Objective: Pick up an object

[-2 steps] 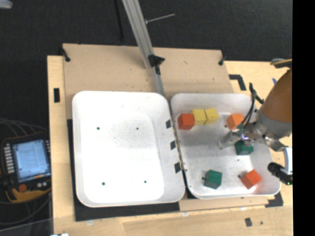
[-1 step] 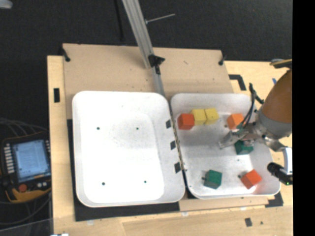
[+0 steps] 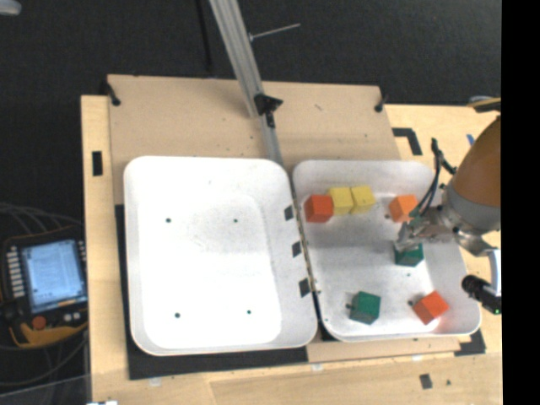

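The right bin (image 3: 337,251) holds several small blocks. My gripper (image 3: 411,243) is low over the bin's right side, directly above a dark green block (image 3: 411,258) whose top it partly hides. An orange block (image 3: 402,206) lies just behind the gripper. Along the bin's back sit a red-orange block (image 3: 318,207) and two yellow blocks (image 3: 342,199) (image 3: 363,197) in a row. Near the front lie a second green block (image 3: 364,307) and another orange block (image 3: 430,307).
The left bin (image 3: 211,251) stands beside the right one, their rims meeting near the middle. A slanted metal pole (image 3: 240,49) rises behind the bins. A handheld pendant (image 3: 46,281) with a lit screen lies off the bench's left edge.
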Robot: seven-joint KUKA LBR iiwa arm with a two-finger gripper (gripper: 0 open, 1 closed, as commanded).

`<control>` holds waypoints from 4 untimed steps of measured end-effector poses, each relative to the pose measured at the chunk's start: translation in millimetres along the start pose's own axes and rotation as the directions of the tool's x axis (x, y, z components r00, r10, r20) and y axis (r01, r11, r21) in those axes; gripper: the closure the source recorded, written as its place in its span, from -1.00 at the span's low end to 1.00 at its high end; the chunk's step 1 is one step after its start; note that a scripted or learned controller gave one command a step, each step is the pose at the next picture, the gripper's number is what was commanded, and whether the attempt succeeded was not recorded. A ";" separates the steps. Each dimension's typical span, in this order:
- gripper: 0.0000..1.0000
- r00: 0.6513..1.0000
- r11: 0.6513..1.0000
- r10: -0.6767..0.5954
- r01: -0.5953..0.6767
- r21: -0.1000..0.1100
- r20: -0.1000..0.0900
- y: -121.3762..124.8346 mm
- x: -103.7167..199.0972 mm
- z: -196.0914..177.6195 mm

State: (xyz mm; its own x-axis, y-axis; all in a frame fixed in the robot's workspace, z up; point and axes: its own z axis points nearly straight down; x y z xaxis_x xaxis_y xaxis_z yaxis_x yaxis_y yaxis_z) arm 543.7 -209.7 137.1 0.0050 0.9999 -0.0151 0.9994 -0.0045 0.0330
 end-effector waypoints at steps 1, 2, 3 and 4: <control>1.00 1.000 1.000 -0.008 0.008 0.026 -0.013 2.9 2.8 -44.8; 1.00 1.000 1.000 -0.009 0.009 0.025 -0.012 6.4 0.5 -93.5; 1.00 1.000 0.999 -0.012 0.012 0.030 -0.017 -0.4 53.7 -103.3; 1.00 1.000 0.999 -0.013 0.013 0.032 -0.017 2.6 116.7 -101.9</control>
State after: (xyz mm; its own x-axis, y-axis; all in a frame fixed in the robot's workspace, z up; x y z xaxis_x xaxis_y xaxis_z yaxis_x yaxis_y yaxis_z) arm 543.5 -91.4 237.3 -0.0083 1.0000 0.0020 1.0000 0.0083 0.0010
